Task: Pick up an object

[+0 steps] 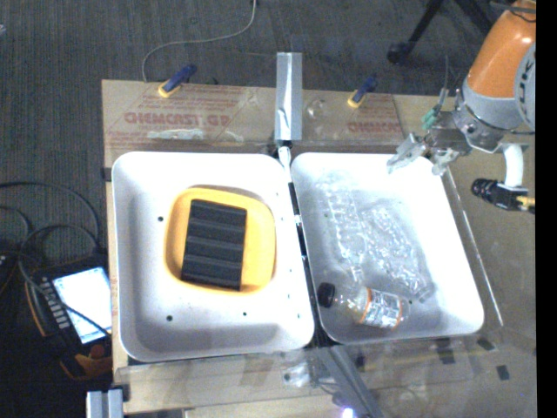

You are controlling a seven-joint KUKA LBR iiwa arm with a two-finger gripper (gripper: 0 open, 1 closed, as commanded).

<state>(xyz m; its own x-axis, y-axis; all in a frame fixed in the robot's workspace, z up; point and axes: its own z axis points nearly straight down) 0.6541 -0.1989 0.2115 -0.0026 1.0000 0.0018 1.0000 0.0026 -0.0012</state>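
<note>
A yellow block with a black ribbed top (216,240) lies flat in the middle of the left bin (139,181). In the right bin (461,259) a clear plastic bottle (370,306) with a black cap and an orange label lies on its side near the front edge. Crumpled clear plastic film (374,233) spreads across that bin's middle. My gripper (419,158) hangs over the far right corner of the right bin, above the rim. Its fingers are spread open with nothing between them, well away from the bottle.
A metal divider post (288,103) stands at the back between the bins. Two blue-and-yellow clamps (177,79) hold the cardboard backing. Cables and a lit device (74,299) lie on the floor left of the bench.
</note>
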